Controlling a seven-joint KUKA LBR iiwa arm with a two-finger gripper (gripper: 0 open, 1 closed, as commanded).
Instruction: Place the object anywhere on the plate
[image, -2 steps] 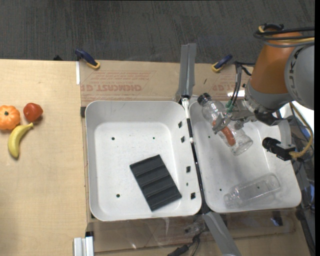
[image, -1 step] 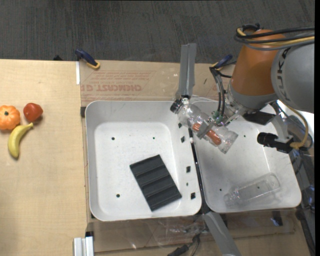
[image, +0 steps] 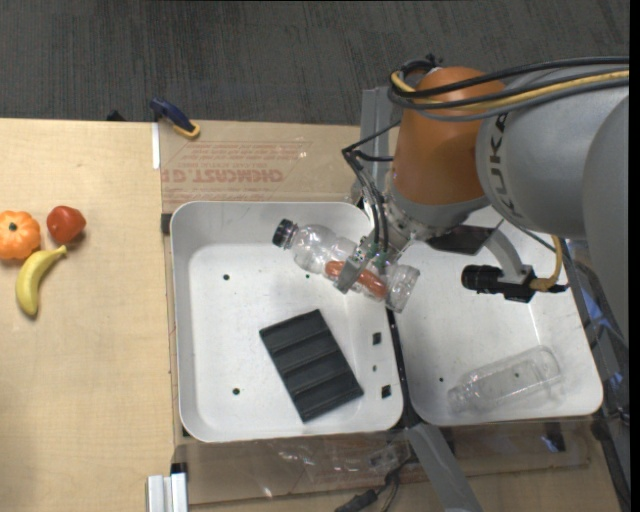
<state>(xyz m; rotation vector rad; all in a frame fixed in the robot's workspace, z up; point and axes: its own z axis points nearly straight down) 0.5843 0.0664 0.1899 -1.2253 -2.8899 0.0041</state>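
Observation:
A clear plastic bottle (image: 318, 248) with a black cap and an orange-red label hangs tilted over the right side of the left bin (image: 200, 330). My gripper (image: 356, 270) is shut on its middle, and its cap points to the upper left. The plate (image: 310, 365), a black ribbed rectangle, lies flat on the left bin's floor, below and a little left of the bottle. The grey arm with its orange band comes down from the upper right.
A second clear bottle (image: 503, 378) lies in the right bin (image: 450, 340). On the wooden bench at the far left sit an orange (image: 17, 235), a red apple (image: 66, 224) and a banana (image: 33, 279). A blue and yellow clamp (image: 175, 117) lies behind the bins.

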